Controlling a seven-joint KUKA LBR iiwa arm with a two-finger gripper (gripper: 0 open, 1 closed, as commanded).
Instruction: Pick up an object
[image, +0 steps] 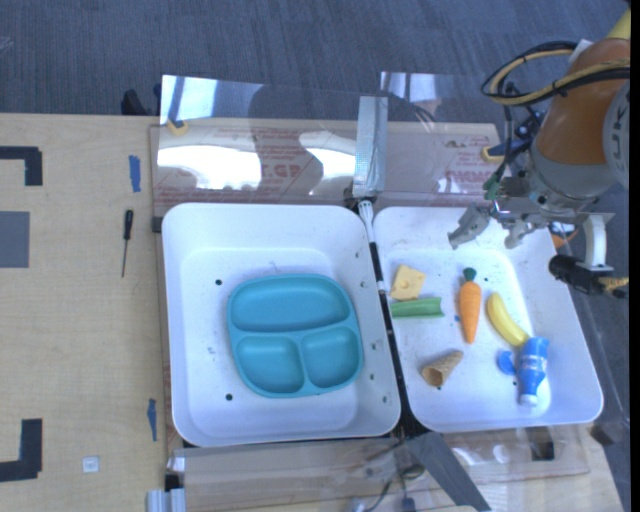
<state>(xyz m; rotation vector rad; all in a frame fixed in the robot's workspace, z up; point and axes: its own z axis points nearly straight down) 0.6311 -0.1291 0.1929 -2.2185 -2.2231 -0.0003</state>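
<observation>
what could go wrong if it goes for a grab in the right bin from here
The carrot and banana lie close side by side, so the open gripper could nudge one while closing on the other. The blue bottle lies near the right bin rim, leaving a finger little room on that side.

Six small objects are seen scattered in the right bin. A yellow cheese wedge (406, 283) lies just above a green stick (416, 309). An orange carrot (469, 308) is laid lengthwise beside a yellow banana (505, 322). A tan cone (441, 368) lies nearer the front, and a blue-and-white bottle (532, 370) rests below the banana.
</observation>
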